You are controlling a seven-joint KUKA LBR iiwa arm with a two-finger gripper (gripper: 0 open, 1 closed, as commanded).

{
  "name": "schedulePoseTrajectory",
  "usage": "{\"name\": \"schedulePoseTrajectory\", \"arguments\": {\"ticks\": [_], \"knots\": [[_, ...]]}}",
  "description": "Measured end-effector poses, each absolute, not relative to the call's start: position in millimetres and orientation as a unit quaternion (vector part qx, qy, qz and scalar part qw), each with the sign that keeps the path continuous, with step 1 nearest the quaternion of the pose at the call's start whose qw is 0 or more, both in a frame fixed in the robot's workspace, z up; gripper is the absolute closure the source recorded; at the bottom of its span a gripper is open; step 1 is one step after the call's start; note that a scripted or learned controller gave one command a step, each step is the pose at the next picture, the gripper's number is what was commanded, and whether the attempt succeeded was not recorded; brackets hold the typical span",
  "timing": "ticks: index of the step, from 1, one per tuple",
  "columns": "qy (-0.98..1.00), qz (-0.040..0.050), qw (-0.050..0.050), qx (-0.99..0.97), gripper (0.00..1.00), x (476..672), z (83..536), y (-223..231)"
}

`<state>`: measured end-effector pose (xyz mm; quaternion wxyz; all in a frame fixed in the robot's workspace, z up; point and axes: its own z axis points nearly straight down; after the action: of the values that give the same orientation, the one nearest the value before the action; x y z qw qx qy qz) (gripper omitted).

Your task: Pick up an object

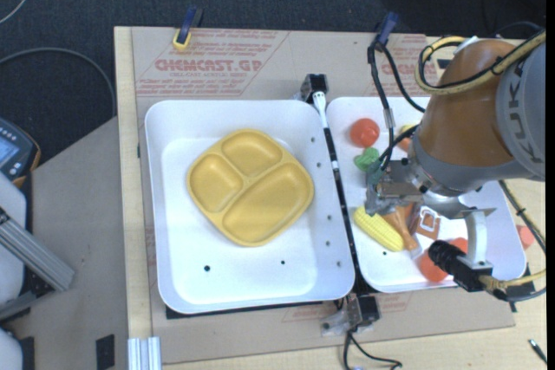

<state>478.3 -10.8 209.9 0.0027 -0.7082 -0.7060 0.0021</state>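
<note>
The right bin [381, 273] holds several toy foods: a red tomato [365, 132], a green piece [368, 159], a yellow corn cob [379, 230], an orange carrot [401, 225] and a red piece [433, 268] near the front. My gripper [386, 197] hangs low over the middle of this bin, just above the corn and the carrot. The bulky grey and orange wrist hides much of it.
The left bin [173, 256] holds a yellow divided plate [251, 185]. A black divider strip [336, 178] runs between the bins. Cables [390, 82] loop over the back of the right bin. Clamps sit at the bench's far edge.
</note>
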Motion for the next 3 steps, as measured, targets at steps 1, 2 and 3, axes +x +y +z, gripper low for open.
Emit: {"name": "schedulePoseTrajectory", "arguments": {"ticks": [1,2,3], "knots": [[-0.709,-0.0023,-0.002,-0.705,1.0,479.9,266.5,41.9],[-0.711,-0.0067,-0.003,-0.703,1.0,480.3,371.9,111.2],[-0.709,-0.0029,-0.001,-0.705,1.0,479.6,402.6,149.4]]}}
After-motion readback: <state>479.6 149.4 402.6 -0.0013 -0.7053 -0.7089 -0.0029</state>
